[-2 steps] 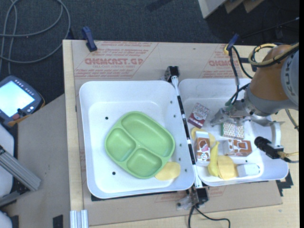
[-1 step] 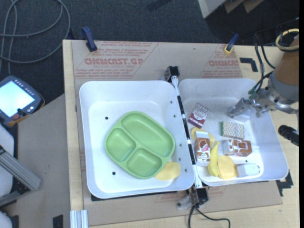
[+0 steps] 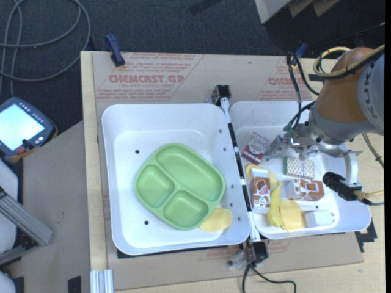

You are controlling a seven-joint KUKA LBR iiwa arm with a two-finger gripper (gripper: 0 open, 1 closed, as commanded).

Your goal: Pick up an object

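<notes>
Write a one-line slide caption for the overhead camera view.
KUKA arm's pincer hovers over packets in the right bin; green divided plate and a yellow item lie in the left bin.

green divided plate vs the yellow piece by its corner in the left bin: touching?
Touching. The camera view shows the yellow piece butted against the green plate's lower right rim, with no white bin floor visible between them.

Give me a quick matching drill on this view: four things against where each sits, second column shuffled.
1. green divided plate
2. pale yellow piece
3. banana
4. tool

a. over the right bin
b. middle of the left bin
c. left bin, near corner beside the plate
d. lying in the right bin among the packets

Pairs: 1-b, 2-c, 3-d, 4-a
</notes>
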